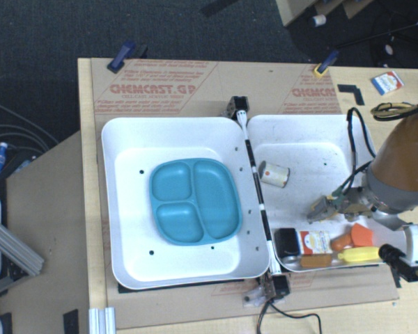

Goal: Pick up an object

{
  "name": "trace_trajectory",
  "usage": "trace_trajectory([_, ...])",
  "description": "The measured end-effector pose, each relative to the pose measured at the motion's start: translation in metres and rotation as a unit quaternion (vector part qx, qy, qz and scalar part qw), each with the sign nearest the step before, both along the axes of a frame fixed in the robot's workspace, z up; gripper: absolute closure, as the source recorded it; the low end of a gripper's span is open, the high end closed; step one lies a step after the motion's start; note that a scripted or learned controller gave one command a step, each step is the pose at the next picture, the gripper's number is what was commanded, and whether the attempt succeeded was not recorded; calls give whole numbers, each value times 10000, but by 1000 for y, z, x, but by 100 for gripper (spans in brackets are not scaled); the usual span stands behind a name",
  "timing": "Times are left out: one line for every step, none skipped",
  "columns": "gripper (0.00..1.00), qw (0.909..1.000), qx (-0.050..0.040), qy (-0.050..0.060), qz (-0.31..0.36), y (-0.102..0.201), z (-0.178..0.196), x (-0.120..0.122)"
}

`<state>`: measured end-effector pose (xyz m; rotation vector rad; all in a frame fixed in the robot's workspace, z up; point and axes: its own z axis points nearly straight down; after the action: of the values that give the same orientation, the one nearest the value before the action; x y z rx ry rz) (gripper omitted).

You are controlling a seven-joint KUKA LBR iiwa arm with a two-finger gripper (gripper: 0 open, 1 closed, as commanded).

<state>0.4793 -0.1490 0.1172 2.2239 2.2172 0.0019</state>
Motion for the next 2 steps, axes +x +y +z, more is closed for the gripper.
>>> trace_trajectory([100, 10000, -2, -6, -3, 0, 10, 0])
trace_trajectory([0, 10000, -1, -4, -2, 0, 10, 0])
